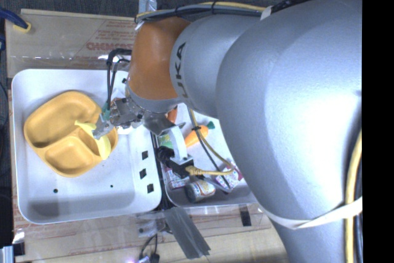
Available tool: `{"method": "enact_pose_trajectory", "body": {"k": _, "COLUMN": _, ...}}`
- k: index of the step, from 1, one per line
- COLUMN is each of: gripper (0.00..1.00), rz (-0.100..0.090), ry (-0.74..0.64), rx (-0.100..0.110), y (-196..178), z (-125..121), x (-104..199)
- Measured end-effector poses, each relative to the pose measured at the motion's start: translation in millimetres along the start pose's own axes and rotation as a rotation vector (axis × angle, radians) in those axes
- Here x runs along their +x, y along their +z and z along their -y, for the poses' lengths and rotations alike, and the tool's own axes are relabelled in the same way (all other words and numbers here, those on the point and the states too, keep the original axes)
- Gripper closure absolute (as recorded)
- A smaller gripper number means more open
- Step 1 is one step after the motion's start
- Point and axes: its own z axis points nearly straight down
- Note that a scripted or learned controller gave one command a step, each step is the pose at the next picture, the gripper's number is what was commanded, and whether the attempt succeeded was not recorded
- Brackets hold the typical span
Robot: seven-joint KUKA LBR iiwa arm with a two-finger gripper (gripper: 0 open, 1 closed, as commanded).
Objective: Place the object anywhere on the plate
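A: The fingers (pixel 103 126) sit just at the plate's right rim. There is a yellow banana (pixel 98 135) right under them, partly over the plate (pixel 52 132), but whether they pinch it or stand spread I cannot tell; the wrist hides the tips.

B: So where does the banana lie?

A: At the right edge of the plate, one end pointing in toward the divider, the other curving down over the rim into the left bin (pixel 74 194). It touches the plate, though it does not rest well inside.

B: What would make this step go well, then?

A: I judge the release should come a little further left, over one of the plate's hollows, so the banana settles in and does not roll off the rim. Lower it close before letting go, and lift straight up afterwards so the fingers do not drag it back out.

B: And moving right, what is around?

A: The orange band (pixel 154 64) of the arm (pixel 277 101) hangs over the wall between the bins. Beyond it, in the right bin (pixel 209 197), I see an orange carrot-like thing (pixel 196 134), a white and green item (pixel 169 138), and some wrapped packets (pixel 206 182) near the front wall.

B: Anything in the way?

A: Nothing stands on the plate itself. The black cables (pixel 112 74) by the wrist hang close to the plate's rim, and the arm covers most of the right bin.
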Motion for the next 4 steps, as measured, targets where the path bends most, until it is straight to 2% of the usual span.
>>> {"method": "enact_pose_trajectory", "body": {"k": 1, "gripper": 0.00, "rz": 0.000, "ry": 0.195, "rx": 0.002, "y": -24.6, "z": 39.2, "x": -26.9}}
{"method": "enact_pose_trajectory", "body": {"k": 2, "gripper": 0.00, "rz": 0.000, "ry": 0.156, "rx": -0.002, "y": -55.7, "z": 33.0, "x": 10.2}}
{"method": "enact_pose_trajectory", "body": {"k": 3, "gripper": 0.00, "rz": -0.001, "ry": 0.751, "rx": -0.001, "y": -74.0, "z": -22.0, "x": 36.3}}
{"method": "enact_pose_trajectory", "body": {"k": 4, "gripper": 0.00, "rz": 0.001, "ry": 0.637, "rx": 0.003, "y": -64.7, "z": -6.3, "x": 111.4}}
